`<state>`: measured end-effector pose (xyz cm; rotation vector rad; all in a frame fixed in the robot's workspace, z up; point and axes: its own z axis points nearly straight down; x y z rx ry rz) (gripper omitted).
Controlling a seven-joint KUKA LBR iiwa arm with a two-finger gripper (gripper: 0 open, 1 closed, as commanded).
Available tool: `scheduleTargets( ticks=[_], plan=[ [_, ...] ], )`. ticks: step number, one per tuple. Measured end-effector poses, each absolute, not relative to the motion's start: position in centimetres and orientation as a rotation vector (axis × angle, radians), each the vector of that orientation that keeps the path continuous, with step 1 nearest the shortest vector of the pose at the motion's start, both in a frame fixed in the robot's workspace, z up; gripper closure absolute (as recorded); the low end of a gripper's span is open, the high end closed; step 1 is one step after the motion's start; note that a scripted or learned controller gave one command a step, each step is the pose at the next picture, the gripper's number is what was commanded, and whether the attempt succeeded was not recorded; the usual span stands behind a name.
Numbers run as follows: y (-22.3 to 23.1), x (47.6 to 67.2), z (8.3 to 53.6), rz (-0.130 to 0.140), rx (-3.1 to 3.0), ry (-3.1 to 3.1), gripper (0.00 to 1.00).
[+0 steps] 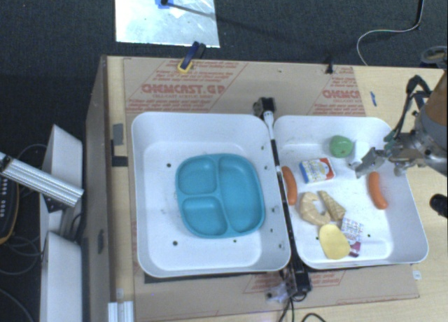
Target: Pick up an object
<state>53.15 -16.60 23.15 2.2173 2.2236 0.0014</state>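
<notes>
The right bin (413, 240) holds a green ball (341, 146), a small blue and red carton (316, 170), an orange sausage (377, 190) near the right wall, a second orange sausage (290, 184) by the left wall, tan bread-like pieces (320, 207), a yellow piece (334, 241) and a small printed packet (352, 230). My gripper (365, 163) hangs over the right bin's upper right part, just above the right-hand sausage and right of the carton. Nothing shows between its fingers.
The left bin (150, 173) holds a blue divided plate (219, 194). A black divider (276, 166) runs between the bins. A cardboard sheet (231, 86) lies under both bins. The arm's body enters at the right edge.
</notes>
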Motion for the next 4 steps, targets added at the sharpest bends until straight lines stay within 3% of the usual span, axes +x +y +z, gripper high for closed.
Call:
scheduleTargets(
  ticks=[1,2,3,4],
  plan=[
    [-14.3,50.7,9.1,-0.002,2.222,2.225,0.00],
    [-11.0,56.3,8.5,0.003,2.217,2.225,0.00],
    [-15.0,59.9,9.1,0.002,2.218,2.220,0.00],
    [-14.2,53.0,8.4,0.000,2.220,2.223,0.00]
  ],
)
